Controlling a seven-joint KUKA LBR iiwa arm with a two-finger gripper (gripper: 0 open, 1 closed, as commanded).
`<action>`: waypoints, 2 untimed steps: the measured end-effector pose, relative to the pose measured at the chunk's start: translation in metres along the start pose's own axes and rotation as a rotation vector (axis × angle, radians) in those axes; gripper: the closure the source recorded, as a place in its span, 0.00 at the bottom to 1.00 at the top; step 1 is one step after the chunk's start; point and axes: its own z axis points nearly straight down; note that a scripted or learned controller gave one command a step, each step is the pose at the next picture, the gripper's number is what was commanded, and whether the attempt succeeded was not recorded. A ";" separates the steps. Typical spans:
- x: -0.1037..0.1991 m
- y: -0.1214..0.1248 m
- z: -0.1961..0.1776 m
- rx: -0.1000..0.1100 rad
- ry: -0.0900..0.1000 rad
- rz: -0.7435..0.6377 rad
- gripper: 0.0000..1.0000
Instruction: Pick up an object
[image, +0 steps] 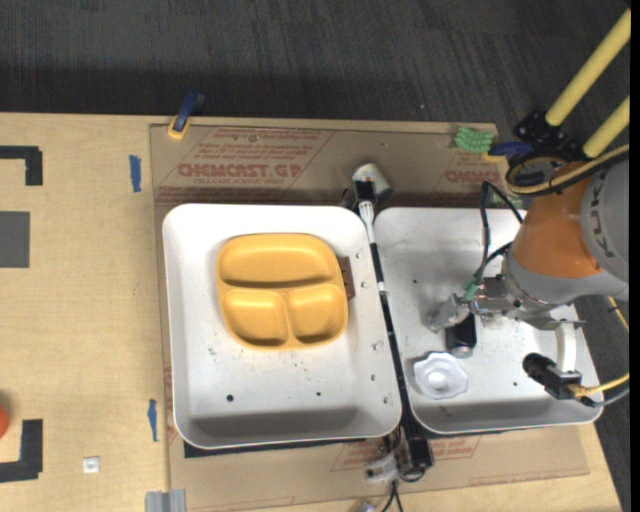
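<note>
A yellow three-compartment tray (283, 288) lies in the left bin (200, 390), towards its back. A small white hexagonal piece (438, 377) rests on the floor of the right bin (500, 405), near the front left. My gripper (455, 327) hangs low over the middle of the right bin, just behind the white piece and apart from it. The arm's orange band (556, 240) rises above the gripper towards the right. Nothing shows as held.
The ridge where the two bins meet (385, 320) runs just left of the gripper. Brown cardboard (250, 160) lies behind the bins, with a blue clamp (185, 112) and a green clamp (472, 140) at its back corners.
</note>
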 end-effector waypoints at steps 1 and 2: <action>0.001 0.001 -0.010 -0.004 0.001 0.000 1.00; 0.048 0.025 -0.100 -0.002 0.000 0.163 1.00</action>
